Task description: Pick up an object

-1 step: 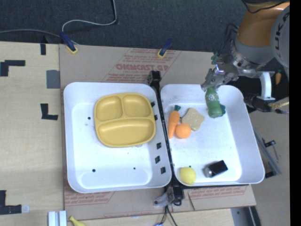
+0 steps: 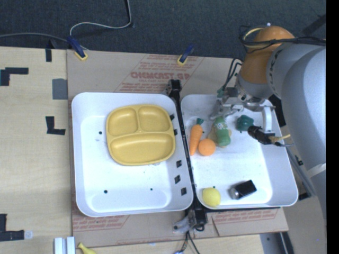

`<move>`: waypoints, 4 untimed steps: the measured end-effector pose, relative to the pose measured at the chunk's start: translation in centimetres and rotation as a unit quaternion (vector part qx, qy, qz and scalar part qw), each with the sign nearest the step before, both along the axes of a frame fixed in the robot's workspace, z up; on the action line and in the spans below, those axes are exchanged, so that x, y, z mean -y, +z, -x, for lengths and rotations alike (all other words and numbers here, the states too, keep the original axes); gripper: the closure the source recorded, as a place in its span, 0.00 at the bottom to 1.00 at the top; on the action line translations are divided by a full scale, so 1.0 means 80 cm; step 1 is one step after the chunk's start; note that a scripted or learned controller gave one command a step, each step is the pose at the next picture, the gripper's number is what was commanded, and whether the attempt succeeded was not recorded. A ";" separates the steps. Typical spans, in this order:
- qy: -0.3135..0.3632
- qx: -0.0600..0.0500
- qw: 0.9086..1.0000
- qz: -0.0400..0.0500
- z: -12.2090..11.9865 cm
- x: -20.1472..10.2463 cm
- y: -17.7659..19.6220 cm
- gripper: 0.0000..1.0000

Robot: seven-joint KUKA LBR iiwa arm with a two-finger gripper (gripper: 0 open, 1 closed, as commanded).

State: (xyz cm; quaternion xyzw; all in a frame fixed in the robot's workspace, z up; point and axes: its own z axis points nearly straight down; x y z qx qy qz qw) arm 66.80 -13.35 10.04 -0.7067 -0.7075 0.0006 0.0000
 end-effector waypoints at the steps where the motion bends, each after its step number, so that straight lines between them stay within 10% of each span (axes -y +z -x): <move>1: 0.000 0.003 1.000 0.000 0.022 -0.044 -0.018 0.00; 3: -0.001 0.001 1.000 -0.001 0.207 -0.047 -0.018 0.00; 4: 0.000 0.002 1.000 0.000 0.101 -0.051 -0.019 0.00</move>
